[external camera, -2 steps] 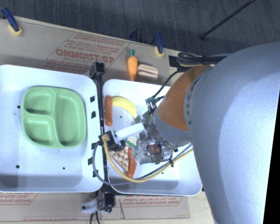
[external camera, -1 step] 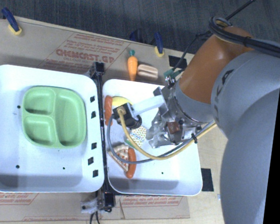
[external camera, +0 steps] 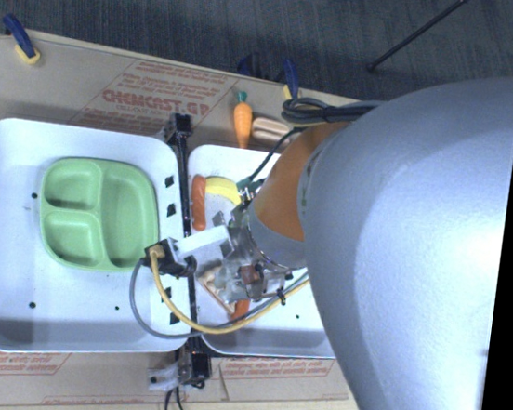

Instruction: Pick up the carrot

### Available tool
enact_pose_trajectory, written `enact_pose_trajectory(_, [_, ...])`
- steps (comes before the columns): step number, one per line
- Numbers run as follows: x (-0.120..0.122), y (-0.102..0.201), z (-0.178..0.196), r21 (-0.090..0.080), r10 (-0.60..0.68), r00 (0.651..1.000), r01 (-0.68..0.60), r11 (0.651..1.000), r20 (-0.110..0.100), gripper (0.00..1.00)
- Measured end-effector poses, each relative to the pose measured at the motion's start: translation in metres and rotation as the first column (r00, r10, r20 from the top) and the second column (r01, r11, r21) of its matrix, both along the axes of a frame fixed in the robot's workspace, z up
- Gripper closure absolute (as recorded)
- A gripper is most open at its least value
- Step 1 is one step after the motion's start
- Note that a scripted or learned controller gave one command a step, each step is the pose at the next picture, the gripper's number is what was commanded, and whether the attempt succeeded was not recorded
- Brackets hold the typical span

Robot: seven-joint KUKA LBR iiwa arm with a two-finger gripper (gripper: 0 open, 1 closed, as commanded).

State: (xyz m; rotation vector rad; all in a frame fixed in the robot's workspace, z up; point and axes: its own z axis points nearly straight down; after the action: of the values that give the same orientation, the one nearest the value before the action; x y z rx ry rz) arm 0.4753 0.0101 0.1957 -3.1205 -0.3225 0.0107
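Carrot outside the bin, gripper low inside it.

The carrot (external camera: 241, 124) lies on the bench just beyond the right bin's (external camera: 313, 347) far rim, long axis pointing away, well apart from the gripper (external camera: 242, 282), which sits over the bin's clutter.

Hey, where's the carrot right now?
The carrot lies outside the bins on the bench, just beyond the right bin's far rim, beside a tan cylinder.

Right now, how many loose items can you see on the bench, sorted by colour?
Green: 1, the green three-compartment plastic plate in the left bin.
Orange: 1, the orange toy carrot above the bins.
Red-orange: 1, the sausage-shaped piece.
Yellow: 1, the yellow curved piece.
Total: 4
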Motion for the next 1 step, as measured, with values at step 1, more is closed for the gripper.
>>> enact_pose_trajectory(1, [0.0058,0.1009,0.0037,-0.002,0.002,1.000,-0.002,1.000,0.003,1.00])
